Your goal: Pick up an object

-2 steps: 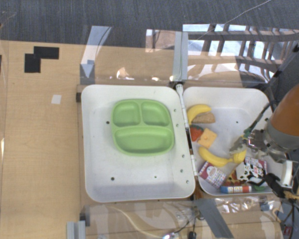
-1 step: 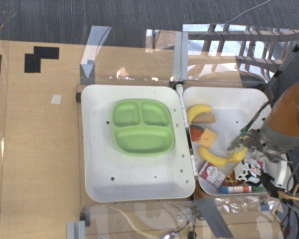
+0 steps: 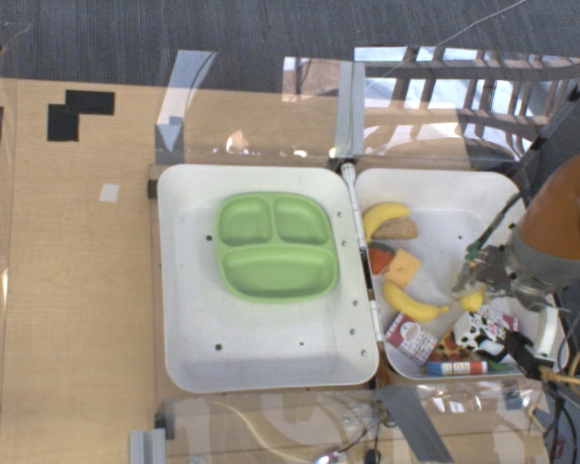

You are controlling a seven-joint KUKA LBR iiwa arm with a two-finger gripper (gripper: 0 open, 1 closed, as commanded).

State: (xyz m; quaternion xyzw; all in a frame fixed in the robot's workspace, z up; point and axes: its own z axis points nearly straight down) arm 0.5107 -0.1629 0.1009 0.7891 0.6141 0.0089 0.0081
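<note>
Item: my pincer, over the right shallow white plastic bin; grip state, I cannot tell. Candidate: long yellow plastic banana at my nine o'clock, lying flat, apparently reachable. Left bin: green divided plate.

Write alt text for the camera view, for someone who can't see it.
A robot arm reaches from the right over the right bin, which holds bananas and small items. The left bin holds a green divided plate.

bins: 2 | green tray: 1 | bananas: 2
</note>
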